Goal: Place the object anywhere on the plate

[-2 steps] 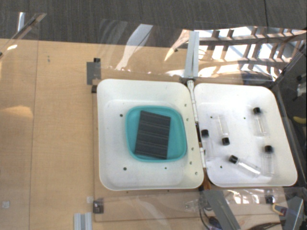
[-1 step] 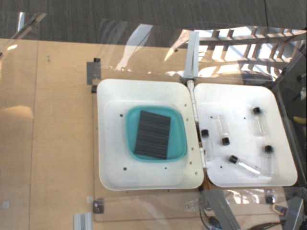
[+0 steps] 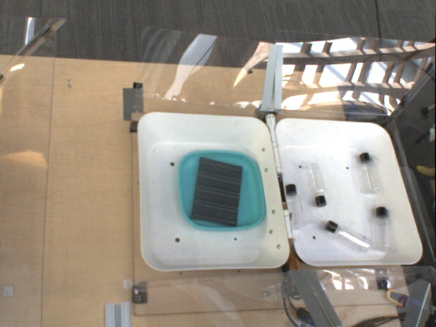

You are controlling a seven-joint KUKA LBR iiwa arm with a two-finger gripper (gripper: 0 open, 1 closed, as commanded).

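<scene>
A teal square plate with rounded corners rests in the middle of the left white bin. A dark grey ribbed rectangular block lies flat on the plate, slightly tilted, well inside the plate's rim. Nothing is touching the block.
The right white bin holds several clear vials with black caps, such as one at the far right and one near the front. A metal divider runs between the bins. Bare wooden bench lies to the left.
</scene>
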